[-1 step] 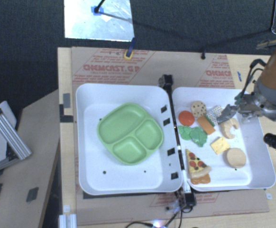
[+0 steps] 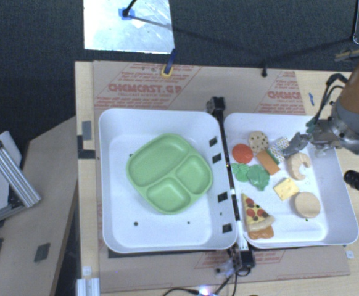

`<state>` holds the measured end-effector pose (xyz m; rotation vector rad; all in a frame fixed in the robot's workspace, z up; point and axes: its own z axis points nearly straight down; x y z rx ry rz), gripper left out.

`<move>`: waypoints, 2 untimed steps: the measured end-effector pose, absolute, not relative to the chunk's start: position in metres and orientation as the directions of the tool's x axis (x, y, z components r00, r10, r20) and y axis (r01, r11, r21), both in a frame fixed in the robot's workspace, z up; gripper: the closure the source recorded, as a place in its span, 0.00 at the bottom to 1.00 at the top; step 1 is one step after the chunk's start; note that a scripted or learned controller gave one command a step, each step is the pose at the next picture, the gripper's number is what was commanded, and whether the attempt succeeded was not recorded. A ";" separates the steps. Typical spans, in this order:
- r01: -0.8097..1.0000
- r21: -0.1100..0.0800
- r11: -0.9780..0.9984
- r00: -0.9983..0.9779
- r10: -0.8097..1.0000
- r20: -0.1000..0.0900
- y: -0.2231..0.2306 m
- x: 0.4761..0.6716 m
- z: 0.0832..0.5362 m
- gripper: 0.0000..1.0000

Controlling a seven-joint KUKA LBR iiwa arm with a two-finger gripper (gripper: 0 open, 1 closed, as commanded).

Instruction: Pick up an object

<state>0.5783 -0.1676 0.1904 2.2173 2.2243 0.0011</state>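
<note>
Orange carrot stick (image 2: pixel 268 162) lying diagonally, upper-left to lower-right, near gripper (image 2: pixel 297 142); finger state impossible to tell.

The gripper (image 2: pixel 297 142) hangs over the right bin (image 2: pixel 337 227), just above a croissant (image 2: pixel 300 164). Nearby lie a cookie (image 2: pixel 258 141), tomato (image 2: pixel 242 153), cheese (image 2: pixel 285 189) and pizza slice (image 2: pixel 256 213). A green tray (image 2: pixel 169 172) sits in the left bin (image 2: pixel 115 214).

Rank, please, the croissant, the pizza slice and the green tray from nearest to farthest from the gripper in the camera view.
1. The croissant, in the right bin just below the gripper, is nearest.
2. The pizza slice, at the right bin's lower left corner, comes next.
3. The green tray, in the middle of the left bin, is farthest.
</note>
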 end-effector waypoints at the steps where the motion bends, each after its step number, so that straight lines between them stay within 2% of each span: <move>1: 1.000 -0.002 0.002 -0.002 1.000 0.000 -0.173 0.586 0.134 0.00; 2: 1.000 0.008 -0.001 0.001 1.000 -0.004 -0.175 0.589 0.087 0.00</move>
